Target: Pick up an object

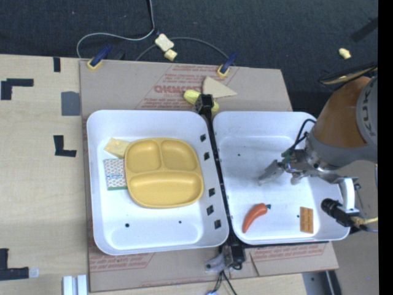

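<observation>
Reaching into right bin (245,125), fingers (268,174) blurred, state unclear; orange pepper (254,217) apart; arm cut off at right

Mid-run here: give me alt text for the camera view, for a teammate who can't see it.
The gripper hangs over the right bin, above an orange pepper-shaped toy and a small brown block lying apart near the front wall. The left bin holds a yellow divided plate.

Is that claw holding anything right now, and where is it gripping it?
Nothing. The claw hangs over bare floor of the right bin, apart from the orange pepper.
</observation>
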`<state>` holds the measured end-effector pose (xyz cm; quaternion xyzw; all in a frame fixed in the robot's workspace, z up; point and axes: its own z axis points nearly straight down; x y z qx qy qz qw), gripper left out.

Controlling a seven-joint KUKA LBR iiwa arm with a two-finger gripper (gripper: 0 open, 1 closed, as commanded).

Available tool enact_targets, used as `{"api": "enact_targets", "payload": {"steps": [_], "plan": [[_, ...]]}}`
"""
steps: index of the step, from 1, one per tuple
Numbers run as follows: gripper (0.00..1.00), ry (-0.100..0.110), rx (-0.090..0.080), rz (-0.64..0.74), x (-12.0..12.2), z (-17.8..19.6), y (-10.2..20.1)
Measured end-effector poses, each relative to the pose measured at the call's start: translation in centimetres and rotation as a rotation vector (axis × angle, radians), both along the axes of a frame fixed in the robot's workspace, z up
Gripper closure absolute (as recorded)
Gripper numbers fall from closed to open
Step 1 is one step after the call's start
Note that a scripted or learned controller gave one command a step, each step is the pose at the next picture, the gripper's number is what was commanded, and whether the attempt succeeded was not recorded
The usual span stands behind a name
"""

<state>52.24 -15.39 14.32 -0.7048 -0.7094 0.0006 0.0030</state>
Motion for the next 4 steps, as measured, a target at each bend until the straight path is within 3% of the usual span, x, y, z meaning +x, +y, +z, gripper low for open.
{"api": "enact_targets", "payload": {"steps": [1, 2, 3, 4], "plan": [[0.00, -0.010, -0.008, -0.006, -3.9, -5.9, 5.0], [1.00, -0.013, -0.009, -0.009, -3.7, -4.6, 4.7], [0.00, -0.011, -0.008, -0.009, -3.7, -4.7, 4.8], [0.00, -0.013, -0.009, -0.008, 2.8, 0.8, -2.3]]}}
